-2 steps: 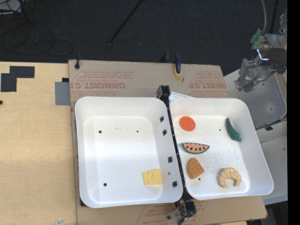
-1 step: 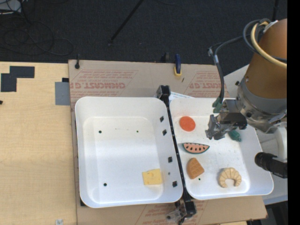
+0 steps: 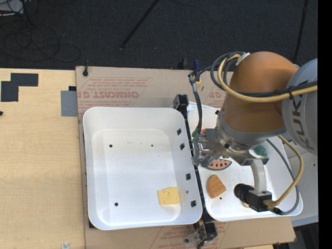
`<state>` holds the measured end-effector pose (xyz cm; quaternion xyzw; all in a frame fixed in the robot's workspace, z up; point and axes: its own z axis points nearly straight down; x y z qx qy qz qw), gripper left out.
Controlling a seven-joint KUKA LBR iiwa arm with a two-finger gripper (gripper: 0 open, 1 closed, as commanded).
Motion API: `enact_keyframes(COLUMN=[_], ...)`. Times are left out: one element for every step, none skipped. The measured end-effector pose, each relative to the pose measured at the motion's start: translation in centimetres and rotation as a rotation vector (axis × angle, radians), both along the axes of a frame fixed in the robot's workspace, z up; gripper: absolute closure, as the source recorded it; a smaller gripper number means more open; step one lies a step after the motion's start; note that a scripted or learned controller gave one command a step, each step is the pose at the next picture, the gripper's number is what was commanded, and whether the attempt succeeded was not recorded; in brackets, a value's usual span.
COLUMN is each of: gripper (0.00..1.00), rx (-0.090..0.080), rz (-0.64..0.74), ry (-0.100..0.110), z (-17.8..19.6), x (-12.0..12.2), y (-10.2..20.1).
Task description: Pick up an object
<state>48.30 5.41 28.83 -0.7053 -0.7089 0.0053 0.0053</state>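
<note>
Watermelon slice (image 3: 218, 164), item a: where did it lie? (Reader)

It lay in the right bin (image 3: 290, 210), toward that bin's 9 o'clock wall and close to the divide between the two bins. Its upper edge was covered by the arm (image 3: 259, 100). (Legend)

And the hand (image 3: 206, 148)? (Reader)

The hand sat just at 11 o'clock of the slice, low over the right bin, and was largely masked by the orange band and grey wrist above it. Whether it was open or closed could not be told, and nothing was seen gripped in it. (Legend)

What else occupied the right bin? (Reader)

Item b, an orange-brown lump (image 3: 216, 186), lay just at 6 o'clock of the slice and apart from it. Item c, a green piece (image 3: 260, 151), showed at 3 o'clock of the slice, partly hidden under the arm. A black fitting (image 3: 252, 197) on a yellow cable (image 3: 293, 183) hung at 3 o'clock of the lump. (Legend)

And the left bin (image 3: 98, 139)? (Reader)

It held item d, a pale yellow block (image 3: 168, 196), lying flat toward the bin's 5 o'clock corner and clear of the walls. Both bins stood on a cardboard sheet (image 3: 119, 90) on the desk (image 3: 36, 165). (Legend)
</note>
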Motion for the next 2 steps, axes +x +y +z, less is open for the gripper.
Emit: enact_keyframes(gripper=[1.0,1.0], rx=[0.004,-0.001], rz=[-0.001,-0.002], ry=[-0.03,-0.012], z=[15.9,14.5], x=[0.4,2.0], y=[2.2,5.3])
